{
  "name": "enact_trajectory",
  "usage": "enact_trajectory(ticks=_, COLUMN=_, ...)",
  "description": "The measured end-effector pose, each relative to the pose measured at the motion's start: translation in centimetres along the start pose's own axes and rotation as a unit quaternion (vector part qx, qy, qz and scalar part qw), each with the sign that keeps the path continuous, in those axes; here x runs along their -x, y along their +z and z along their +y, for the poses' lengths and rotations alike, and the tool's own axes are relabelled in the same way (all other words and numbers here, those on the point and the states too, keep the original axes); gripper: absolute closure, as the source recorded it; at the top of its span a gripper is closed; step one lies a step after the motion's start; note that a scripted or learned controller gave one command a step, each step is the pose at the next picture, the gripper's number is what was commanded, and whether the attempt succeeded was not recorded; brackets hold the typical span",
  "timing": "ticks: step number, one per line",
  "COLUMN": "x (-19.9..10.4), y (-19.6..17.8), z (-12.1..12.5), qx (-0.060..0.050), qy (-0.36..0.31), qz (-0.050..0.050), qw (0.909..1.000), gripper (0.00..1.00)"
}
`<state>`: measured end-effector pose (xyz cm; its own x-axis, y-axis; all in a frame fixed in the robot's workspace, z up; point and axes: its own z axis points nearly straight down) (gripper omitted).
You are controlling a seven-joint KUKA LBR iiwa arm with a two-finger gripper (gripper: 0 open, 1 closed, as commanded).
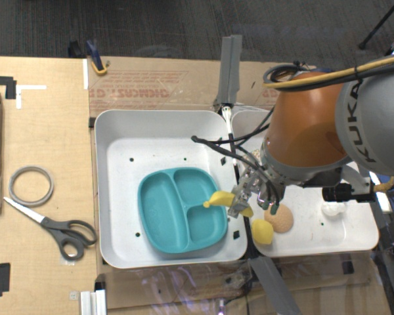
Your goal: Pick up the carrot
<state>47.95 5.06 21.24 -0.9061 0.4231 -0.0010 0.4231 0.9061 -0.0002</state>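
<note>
Carrot: cannot be identified with certainty; one rounded orange-tan piece (280,219) lies in the right bin (354,245), just right of the fingers (238,202). Left to right: one tape roll (31,184), one scissors (56,228), one left bin (111,176), one teal plate (177,212), one yellow banana (217,200) clamped in the gripper (241,203), one lemon (262,231).

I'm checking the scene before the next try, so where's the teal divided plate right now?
The teal divided plate lies in the left white bin, toward its front right, with a yellow banana over its right edge beside the gripper.
</note>
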Motion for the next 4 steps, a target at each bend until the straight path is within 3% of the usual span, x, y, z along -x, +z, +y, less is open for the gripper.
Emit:
enact_trajectory(ticks=1, x=-1.7, y=-11.2, z=3.6, qx=0.0, qy=-0.009, qz=-0.001, qw=1.0, gripper=1.0)
enact_trajectory(ticks=2, x=-0.6, y=-0.2, z=1.0, qx=-0.001, qy=0.072, qz=0.001, qw=0.9974, gripper=1.0)
enact_trajectory(ticks=3, x=-2.3, y=12.0, z=4.4, qx=-0.001, qy=0.186, qz=0.0, qw=0.9825, gripper=1.0)
enact_trajectory(ticks=4, x=-4.5, y=2.0, z=10.4, qx=-0.002, qy=0.273, qz=0.0, qw=0.9621, gripper=1.0)
